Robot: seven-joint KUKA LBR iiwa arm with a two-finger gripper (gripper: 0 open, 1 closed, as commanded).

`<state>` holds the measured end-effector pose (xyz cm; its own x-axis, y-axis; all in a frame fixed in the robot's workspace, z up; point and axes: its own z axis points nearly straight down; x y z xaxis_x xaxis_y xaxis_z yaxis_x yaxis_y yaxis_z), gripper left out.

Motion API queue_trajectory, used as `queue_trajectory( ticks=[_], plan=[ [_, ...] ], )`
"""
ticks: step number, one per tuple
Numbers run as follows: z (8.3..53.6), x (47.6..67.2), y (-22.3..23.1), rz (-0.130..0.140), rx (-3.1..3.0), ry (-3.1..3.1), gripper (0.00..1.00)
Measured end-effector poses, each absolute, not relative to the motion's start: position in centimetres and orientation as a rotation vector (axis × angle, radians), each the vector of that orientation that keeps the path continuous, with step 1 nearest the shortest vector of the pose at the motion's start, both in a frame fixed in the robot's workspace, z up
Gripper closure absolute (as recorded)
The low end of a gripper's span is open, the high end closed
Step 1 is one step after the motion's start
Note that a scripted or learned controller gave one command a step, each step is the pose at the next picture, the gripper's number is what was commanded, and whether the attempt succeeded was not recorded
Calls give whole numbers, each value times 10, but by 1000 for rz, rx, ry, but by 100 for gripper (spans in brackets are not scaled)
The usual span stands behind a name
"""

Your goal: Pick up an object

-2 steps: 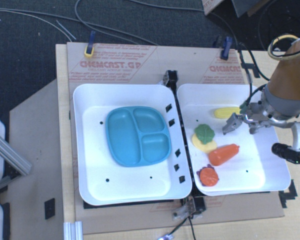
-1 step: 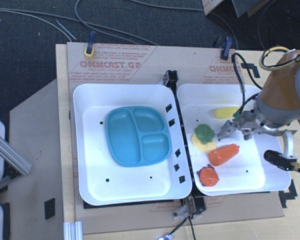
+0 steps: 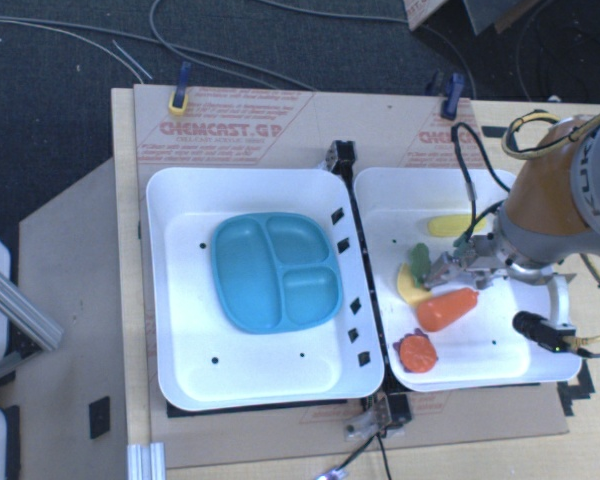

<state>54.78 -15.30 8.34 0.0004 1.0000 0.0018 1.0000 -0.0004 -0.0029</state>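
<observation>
Right now the gripper (image 3: 448, 271) is low inside the right bin (image 3: 500, 363), close to the middle of it. The arm (image 3: 545, 203) comes in over the bin's right edge. I cannot tell how the gripper is set, because its tip is small and dark and mixed in with the toys under it. Nothing can be seen caught in it, so I would not say it holds a thing.

The nearest toy is the orange carrot (image 3: 447, 309). It lies just below the gripper's tip, toward the front edge of the bin, and looks to be touching it or almost. Its long way runs at a slant, from the front-left up toward the back-right. A good grab would close across the thin way, not along the long way.

Just to the left of the tip are a green piece (image 3: 419, 262) and a yellow piece (image 3: 412, 289), close together. Another yellow toy (image 3: 449, 226) lies near the back edge. A round red-orange toy (image 3: 417, 352) sits at the front-left corner.

The left bin (image 3: 180, 268) has a blue divided plate (image 3: 277, 270) in its middle, well apart from the gripper.

I think the pick is not done yet. The carrot is the easy one to go for.
</observation>
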Motion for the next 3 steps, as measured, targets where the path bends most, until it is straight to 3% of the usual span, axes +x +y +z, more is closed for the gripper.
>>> queue_trajectory(
  ticks=[1, 3],
  plan=[
    [96, 549, -153, -3, -2223, -2221, 100],
    [212, 546, -157, -6, -2224, -2227, 100]
  ],
)
